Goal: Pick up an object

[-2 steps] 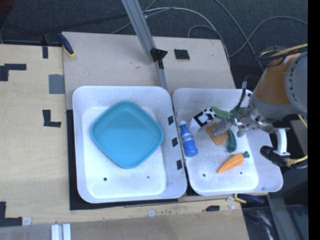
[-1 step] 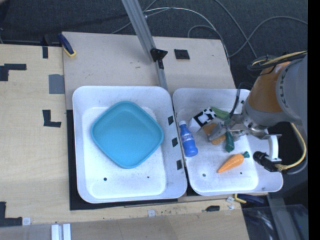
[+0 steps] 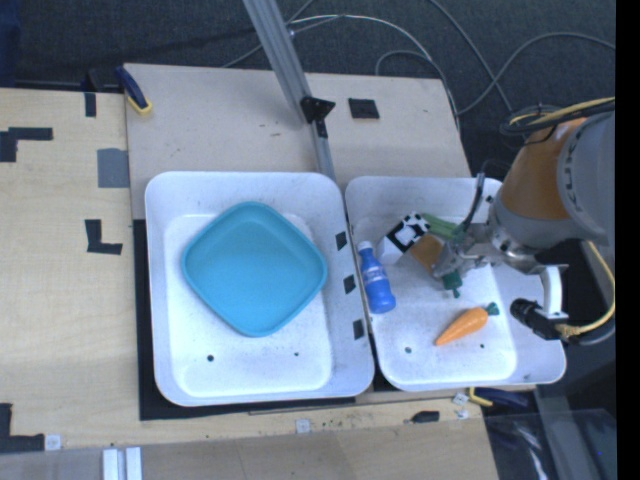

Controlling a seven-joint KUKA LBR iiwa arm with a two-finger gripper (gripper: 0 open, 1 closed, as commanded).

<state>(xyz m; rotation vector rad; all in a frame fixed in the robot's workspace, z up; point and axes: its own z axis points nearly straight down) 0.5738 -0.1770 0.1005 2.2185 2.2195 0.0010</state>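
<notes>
My gripper point(image 3: 453, 271) is low in the right bin point(image 3: 520, 368), near its middle. Just left of it lies a brown object point(image 3: 424, 251) with a black-and-white checkered tag point(image 3: 405, 234) and a green piece point(image 3: 441, 227) behind it; the gripper touches or nearly touches the brown object. A small orange carrot with a green top point(image 3: 462, 326) lies below the gripper, apart from it. A blue bottle point(image 3: 376, 280) lies along the right bin's left wall. I see nothing clearly held.
The left bin point(image 3: 170, 368) holds a large light-blue square plate point(image 3: 254, 266). A grey metal pole point(image 3: 285, 53) slants up from between the bins. The arm's orange band point(image 3: 540, 178) and cables hang over the right bin's right edge.
</notes>
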